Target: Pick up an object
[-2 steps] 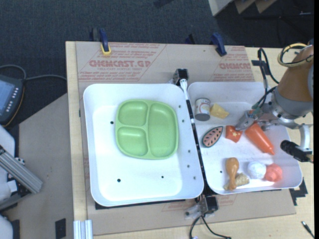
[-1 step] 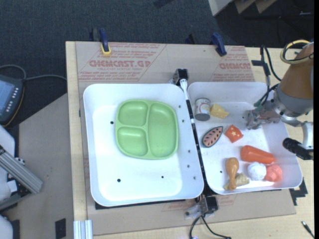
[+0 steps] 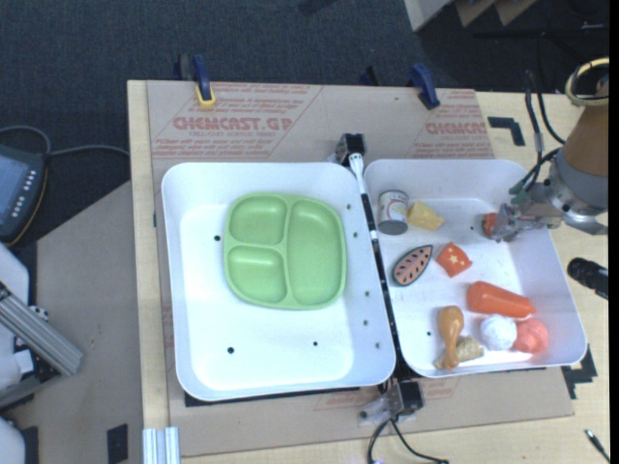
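Evidently set out for picking, the left bin (image 3: 280,348) carries a green divided plate (image 3: 286,249), the right bin (image 3: 544,264) collects toy food, and the gripper (image 3: 511,218) sits low at the frame's right beside a small red piece (image 3: 490,225), though I cannot tell whether it has a grasp.

Grey arm (image 3: 583,184), orange band, dark metal hand (image 3: 511,220).
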Motion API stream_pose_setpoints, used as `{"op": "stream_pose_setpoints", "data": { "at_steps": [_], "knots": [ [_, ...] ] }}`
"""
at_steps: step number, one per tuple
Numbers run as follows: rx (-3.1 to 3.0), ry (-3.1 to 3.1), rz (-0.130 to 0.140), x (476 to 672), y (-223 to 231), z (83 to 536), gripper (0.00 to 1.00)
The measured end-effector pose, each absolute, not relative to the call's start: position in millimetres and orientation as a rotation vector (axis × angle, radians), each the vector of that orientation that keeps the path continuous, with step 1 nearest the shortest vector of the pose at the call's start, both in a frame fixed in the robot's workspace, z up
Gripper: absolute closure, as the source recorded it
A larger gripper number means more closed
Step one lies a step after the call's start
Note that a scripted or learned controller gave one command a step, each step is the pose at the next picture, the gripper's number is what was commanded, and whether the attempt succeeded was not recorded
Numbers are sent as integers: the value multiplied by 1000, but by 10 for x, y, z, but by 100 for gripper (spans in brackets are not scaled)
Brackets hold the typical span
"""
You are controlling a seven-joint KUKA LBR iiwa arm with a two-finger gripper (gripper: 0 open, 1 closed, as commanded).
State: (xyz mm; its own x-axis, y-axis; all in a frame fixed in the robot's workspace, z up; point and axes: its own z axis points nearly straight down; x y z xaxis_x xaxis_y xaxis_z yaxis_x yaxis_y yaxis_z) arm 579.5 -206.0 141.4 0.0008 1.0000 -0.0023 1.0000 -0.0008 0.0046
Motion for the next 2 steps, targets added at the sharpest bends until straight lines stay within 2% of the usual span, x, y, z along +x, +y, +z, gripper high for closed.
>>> {"op": "stream_pose_setpoints", "data": {
  "at_steps": [2],
  "knots": [
    [2216,2218,3,5896,-2056,2274,100]
  ]
}}
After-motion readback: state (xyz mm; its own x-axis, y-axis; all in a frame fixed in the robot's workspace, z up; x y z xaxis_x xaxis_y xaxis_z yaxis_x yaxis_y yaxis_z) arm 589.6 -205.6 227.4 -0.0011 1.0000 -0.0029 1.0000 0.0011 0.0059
